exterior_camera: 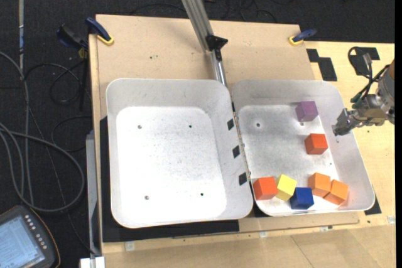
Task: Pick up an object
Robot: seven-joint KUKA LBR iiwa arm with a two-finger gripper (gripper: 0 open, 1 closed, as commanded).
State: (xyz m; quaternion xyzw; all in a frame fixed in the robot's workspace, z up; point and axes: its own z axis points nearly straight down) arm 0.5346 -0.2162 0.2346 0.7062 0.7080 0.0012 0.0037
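The gripper (342, 125) hung at the right bin's (276, 111) far rim, its grip too blurred to tell, just beside the red cube (316, 144), so a descent might clip the wall or nudge the cube aside.

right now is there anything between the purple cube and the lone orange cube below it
No. In the camera view, bare white bin floor separates the purple cube from the lone orange cube. The gripper sits off to their right.
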